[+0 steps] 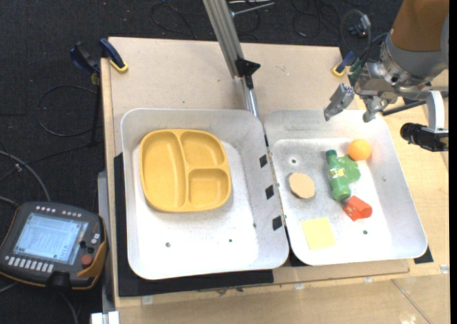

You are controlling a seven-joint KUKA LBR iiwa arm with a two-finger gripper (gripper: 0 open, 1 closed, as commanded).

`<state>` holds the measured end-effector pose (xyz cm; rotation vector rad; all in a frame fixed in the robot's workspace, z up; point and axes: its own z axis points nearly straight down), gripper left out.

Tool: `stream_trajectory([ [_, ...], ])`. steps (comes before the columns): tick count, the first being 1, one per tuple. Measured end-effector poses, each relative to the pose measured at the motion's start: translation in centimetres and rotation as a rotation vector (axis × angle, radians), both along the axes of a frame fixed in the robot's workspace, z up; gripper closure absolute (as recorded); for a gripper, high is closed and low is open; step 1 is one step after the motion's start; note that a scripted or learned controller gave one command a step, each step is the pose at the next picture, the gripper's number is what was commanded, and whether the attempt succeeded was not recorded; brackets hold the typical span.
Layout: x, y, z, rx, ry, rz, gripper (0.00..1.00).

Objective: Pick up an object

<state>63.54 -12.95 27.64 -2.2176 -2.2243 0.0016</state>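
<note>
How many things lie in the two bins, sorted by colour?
Yellow: 2, the divided tray in the left bin and the flat square in the right bin
Orange: 1, the ball
Green: 1, the bottle
Red: 1, the small block
Tan: 1, the round disc
Total: 6

Yellow divided tray [186, 170] in a white bin [143, 244], green bottle [340, 175], orange ball [359, 150], red block [358, 208], pale yellow square [318, 233], tan disc [302, 186], beige bench [171, 73].
</note>
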Motion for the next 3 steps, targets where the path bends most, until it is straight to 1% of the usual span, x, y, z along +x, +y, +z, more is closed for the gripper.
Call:
stream_trajectory([
  [1, 0.0, 0.0, 0.0, 0.0, 0.0, 0.0, 0.0],
  [2, 0.9, -0.2, -5.5, 0.0, 0.004, -0.002, 0.0],
  [3, 0.1, -0.6, -10.3, 0.0, 0.004, -0.004, 0.0],
])
